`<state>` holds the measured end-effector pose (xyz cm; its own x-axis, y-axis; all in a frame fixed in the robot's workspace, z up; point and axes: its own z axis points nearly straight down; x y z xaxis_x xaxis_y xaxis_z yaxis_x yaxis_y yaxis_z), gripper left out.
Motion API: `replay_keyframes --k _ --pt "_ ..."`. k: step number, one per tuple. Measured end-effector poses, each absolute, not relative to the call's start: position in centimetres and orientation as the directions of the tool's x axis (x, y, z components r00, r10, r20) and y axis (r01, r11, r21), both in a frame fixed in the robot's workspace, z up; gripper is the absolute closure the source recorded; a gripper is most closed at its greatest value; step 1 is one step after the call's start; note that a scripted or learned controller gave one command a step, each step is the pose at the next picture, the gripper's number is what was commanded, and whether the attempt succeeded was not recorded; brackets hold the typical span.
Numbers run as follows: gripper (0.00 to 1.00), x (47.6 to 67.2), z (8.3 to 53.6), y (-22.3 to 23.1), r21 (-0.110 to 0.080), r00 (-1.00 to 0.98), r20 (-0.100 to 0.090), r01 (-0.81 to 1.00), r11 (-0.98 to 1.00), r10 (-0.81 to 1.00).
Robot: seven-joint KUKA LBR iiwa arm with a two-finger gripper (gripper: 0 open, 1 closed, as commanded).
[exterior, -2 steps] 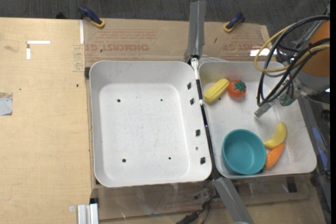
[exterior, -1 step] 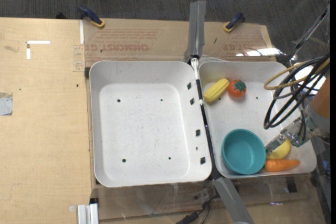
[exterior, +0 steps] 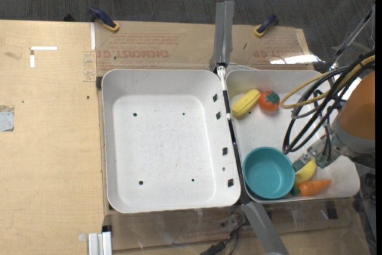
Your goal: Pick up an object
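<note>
Gripper (exterior: pixel 311 159) low in right bin (exterior: pixel 352 188), state can't tell. Yellow piece (exterior: pixel 306 171) just below it, orange carrot (exterior: pixel 314 187) beside, long axis approx left-right.

Toy foods (exterior: pixel 246 103), teal bowl (exterior: pixel 268 172), right bin (exterior: pixel 250 128)
</note>
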<state>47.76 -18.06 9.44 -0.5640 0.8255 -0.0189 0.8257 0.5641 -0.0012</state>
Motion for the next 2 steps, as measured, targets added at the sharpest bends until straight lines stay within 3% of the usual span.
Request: replay_keyframes --k 1,2 --pt "1.0 47.8 10.3 -17.8 0.001 -0.565 -0.014 0.825 0.565 0.825" --pt "1.0 53.9 9.1 -17.2 -0.002 0.092 -0.003 0.996 -0.092 0.996"
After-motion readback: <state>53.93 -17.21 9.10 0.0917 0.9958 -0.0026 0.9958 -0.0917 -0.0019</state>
